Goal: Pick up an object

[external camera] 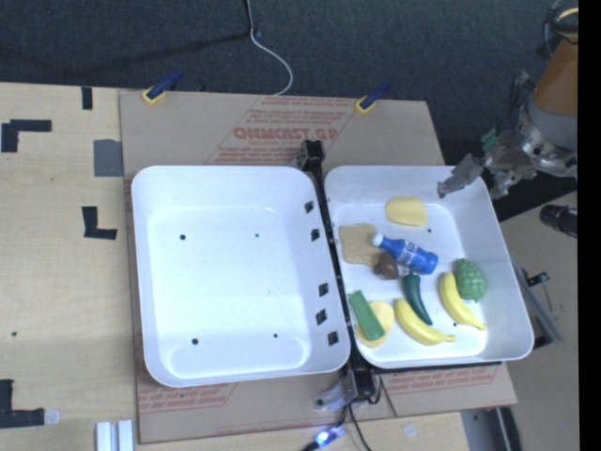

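Note:
The right bin holds several toy foods. A pale yellow lump lies near its far side, with a tan piece, a blue bottle and a small brown item in the middle. Toward the front lie a dark green vegetable, a knobbly green item, two yellow bananas and a green stick on a yellow piece. My gripper hovers over the bin's far right corner, open, with nothing between its fingers, up and to the right of the yellow lump.
The left bin stands against the right one, joined by a black-clipped divider. Both rest on a cardboard sheet held by clamps. A cable hangs at the back. The arm's orange band is at the right.

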